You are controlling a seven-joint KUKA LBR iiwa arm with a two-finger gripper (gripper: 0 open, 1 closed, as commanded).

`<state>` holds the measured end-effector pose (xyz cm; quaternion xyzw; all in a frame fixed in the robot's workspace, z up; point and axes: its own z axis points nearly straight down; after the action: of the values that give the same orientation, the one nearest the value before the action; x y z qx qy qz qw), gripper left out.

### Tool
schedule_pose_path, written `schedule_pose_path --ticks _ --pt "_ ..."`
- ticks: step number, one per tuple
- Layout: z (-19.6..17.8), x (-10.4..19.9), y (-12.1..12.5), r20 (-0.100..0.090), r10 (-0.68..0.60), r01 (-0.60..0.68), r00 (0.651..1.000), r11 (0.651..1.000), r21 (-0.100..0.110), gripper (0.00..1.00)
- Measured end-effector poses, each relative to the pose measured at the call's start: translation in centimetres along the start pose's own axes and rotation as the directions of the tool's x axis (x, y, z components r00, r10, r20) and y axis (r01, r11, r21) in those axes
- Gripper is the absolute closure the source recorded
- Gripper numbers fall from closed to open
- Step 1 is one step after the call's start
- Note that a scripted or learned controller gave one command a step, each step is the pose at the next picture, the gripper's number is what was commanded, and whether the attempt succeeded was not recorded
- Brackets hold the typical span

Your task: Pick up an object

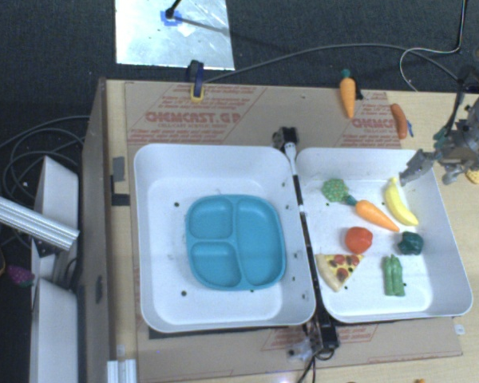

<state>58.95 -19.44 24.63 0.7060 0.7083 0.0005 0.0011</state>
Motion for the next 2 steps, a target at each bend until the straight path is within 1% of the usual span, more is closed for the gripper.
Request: schedule_pose_path --ticks 1,2 --pt "11.8 -1.2 2.4 -0.002 0.001 -0.001 1.0 1.0 0.005 0.0" --pt "16.2 7.2 -1.2 -0.002 -0.001 0.001 1.0 1.0 0.003 0.0"
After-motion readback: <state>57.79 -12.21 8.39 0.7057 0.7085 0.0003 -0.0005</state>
